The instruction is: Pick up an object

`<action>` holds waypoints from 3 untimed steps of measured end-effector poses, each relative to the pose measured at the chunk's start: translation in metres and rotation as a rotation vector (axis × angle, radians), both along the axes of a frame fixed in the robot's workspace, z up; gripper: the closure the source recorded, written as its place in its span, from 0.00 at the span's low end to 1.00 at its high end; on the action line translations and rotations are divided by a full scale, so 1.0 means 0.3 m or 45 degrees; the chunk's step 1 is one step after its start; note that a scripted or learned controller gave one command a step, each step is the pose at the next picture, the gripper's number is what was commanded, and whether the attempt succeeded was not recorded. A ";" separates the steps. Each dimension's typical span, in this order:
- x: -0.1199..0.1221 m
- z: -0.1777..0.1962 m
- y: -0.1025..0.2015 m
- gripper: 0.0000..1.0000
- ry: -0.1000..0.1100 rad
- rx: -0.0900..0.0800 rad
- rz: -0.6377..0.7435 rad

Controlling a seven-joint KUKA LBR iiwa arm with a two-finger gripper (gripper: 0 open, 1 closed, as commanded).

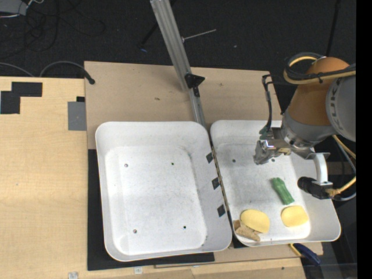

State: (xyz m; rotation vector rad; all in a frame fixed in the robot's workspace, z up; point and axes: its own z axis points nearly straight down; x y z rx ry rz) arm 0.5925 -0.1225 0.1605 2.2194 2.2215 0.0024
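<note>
In the right bin (244,138) lie a green cylindrical object (283,190), a yellow round object (255,220), a second yellow round object (294,216) and a small tan piece (249,233) at the front edge. My gripper (264,154) hangs over the middle of this bin, behind and to the left of the green object. Nothing shows between its fingers. The grey arm with its orange band (317,100) comes in from the right.
The left bin (116,138) lies beside the right one, joined by black clips along the shared edge. A slanted metal rail (174,45) rises behind the bins. Cables hang near the arm at the right.
</note>
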 end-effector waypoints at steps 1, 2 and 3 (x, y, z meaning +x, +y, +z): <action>0.003 0.176 -0.004 1.00 -0.002 -0.001 0.000; -0.091 0.173 0.168 1.00 0.009 0.003 0.002; -0.171 0.199 0.311 1.00 0.009 0.003 0.003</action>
